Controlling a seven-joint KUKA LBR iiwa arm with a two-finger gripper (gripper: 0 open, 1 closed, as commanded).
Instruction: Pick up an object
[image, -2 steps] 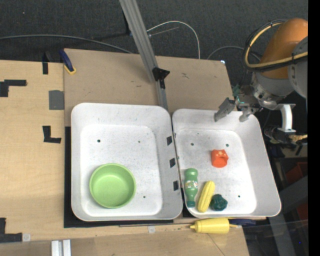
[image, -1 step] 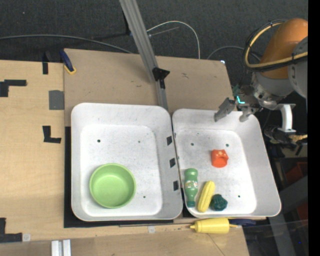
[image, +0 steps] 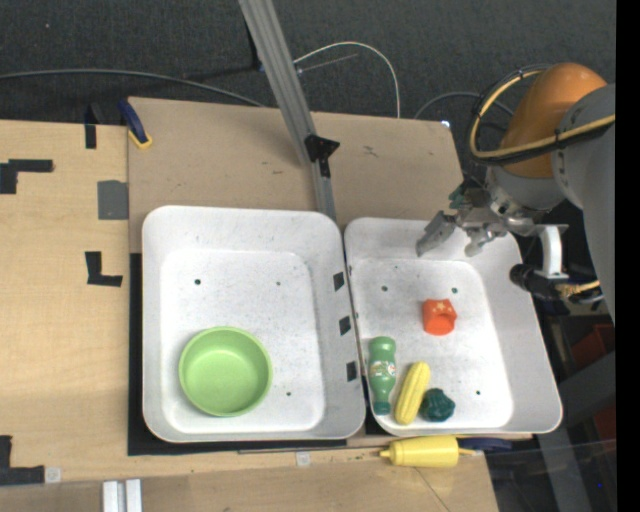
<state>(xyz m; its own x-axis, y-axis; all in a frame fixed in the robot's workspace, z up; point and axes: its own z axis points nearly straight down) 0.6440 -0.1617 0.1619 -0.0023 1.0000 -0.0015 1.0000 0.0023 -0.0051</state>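
The right bin (image: 520, 360) holds a small orange object (image: 438, 316) near its middle. Along its near left side lie a green bottle (image: 382, 365), a yellow oblong piece (image: 411, 392) and a dark green lump (image: 437, 405). My gripper (image: 455, 240) hangs over the bin's far edge, above and slightly right of the orange object. Its fingers are spread open with nothing between them.
A green bowl (image: 225, 371) sits in the near left part of the left bin (image: 240, 250). A yellow bottle (image: 425, 452) lies on the bench just outside the right bin's near rim. A slanted metal pole (image: 290, 90) rises behind the bins.
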